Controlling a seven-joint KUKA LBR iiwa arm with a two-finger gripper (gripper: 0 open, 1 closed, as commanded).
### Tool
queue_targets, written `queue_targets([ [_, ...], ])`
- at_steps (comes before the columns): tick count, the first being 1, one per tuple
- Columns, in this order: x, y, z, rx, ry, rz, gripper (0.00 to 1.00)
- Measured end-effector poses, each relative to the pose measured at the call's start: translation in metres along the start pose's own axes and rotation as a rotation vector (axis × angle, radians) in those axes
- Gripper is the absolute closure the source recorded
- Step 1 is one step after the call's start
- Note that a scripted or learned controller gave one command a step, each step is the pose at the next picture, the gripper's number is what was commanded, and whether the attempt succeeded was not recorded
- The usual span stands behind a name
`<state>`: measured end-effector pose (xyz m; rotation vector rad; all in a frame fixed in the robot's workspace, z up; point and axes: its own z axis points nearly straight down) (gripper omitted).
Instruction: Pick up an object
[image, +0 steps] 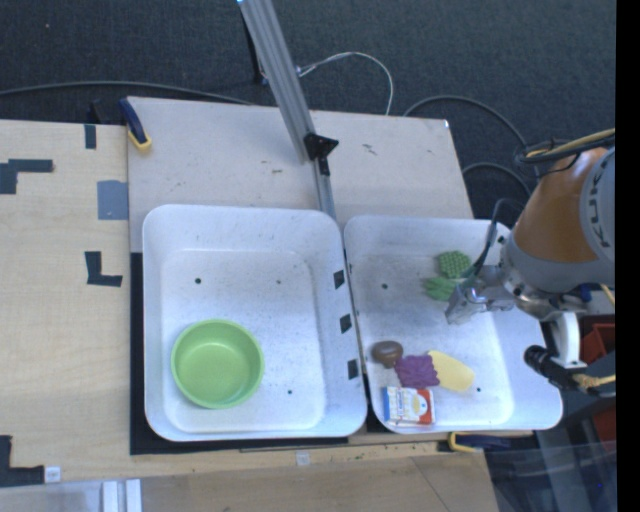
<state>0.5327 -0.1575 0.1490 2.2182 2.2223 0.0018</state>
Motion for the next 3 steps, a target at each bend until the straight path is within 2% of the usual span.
queue_targets([
  [1,-0.004,0.005,-0.062,-0.003,-0.002,0.0,1.0],
  [2,-0.004,0.006,-0.085,0.0,0.0,0.0,1.0],
  [3,0.048,0.02,-0.093,0.002,0.002,-0.005,1.0],
])
